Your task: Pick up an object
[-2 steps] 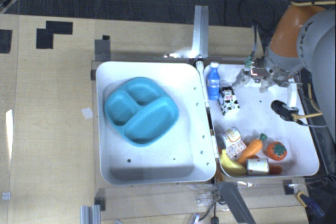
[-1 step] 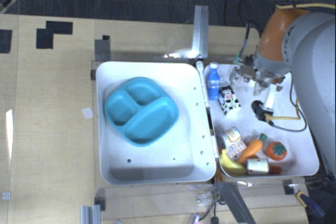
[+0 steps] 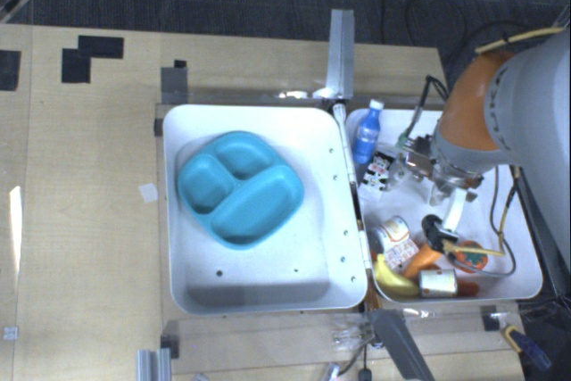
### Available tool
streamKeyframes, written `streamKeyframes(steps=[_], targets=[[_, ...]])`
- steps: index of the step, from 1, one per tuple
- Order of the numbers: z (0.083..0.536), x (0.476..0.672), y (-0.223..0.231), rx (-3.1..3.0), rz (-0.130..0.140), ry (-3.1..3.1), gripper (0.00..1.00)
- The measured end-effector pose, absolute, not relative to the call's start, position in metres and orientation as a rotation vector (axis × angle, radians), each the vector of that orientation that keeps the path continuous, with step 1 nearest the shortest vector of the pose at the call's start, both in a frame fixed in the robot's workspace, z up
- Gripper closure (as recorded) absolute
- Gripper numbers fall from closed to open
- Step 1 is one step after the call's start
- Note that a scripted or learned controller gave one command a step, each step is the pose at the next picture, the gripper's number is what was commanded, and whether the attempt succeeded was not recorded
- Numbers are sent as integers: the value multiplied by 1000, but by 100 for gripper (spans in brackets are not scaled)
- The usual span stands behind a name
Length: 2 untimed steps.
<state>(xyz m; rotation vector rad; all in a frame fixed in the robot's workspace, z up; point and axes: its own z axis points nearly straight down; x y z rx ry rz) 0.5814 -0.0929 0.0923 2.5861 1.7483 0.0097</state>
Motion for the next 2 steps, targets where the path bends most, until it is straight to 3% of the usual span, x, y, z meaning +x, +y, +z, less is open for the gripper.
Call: streamKeyframes(steps=[1, 2], targets=[[104, 585, -87, 2585, 27, 1754, 100], [123, 553, -87, 2729, 3, 1557, 100]])
